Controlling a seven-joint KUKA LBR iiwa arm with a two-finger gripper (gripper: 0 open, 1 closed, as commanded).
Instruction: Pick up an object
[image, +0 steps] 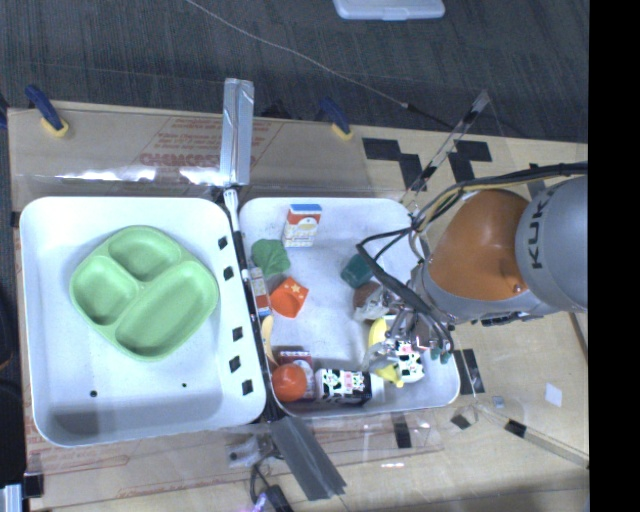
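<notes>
Reaching in from the right, the arm (500, 250) lowers its end effector (405, 345), grip unclear, over the yellow toy (385, 368).

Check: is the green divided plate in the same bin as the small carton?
No: the green divided plate lies in the left bin, while the small carton stands in the right bin.

Legible marking is scarce. The grey housing of the robot arm (556, 240), at the right of the bench, carries dark capital letters; "KU" can be read, running vertically, and the rest is cut off. A strip of clear tape with red printing (185, 150) lies across the brown cardboard sheet behind the bins; its lettering is too blurred to read. The small white carton with red and blue print (302, 225) likewise cannot be read.
</notes>
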